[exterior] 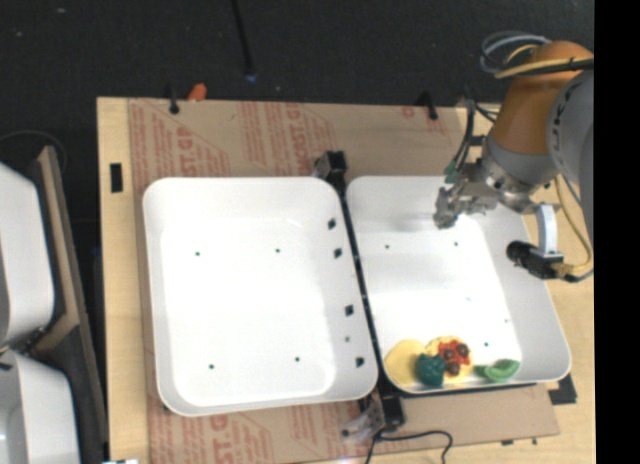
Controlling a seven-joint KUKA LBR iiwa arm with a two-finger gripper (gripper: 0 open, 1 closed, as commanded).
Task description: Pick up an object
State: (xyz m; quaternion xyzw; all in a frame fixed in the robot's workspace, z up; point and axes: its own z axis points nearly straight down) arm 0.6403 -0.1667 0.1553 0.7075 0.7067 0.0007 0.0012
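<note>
My gripper (447,212) hangs over the back part of the right bin (430,272), with nothing seen between its fingers. A cluster of small objects lies along the right bin's front edge: a pale yellow piece (402,360), a teal piece (430,371), a red and orange piece (455,351) and a green piece (500,369). The gripper is well behind them, apart from all.
The left bin (250,292) sits beside the right one, a black divider with clips (350,282) between them. Both rest on a cardboard sheet (230,142) on the bench. White equipment (25,282) stands at the far left.
</note>
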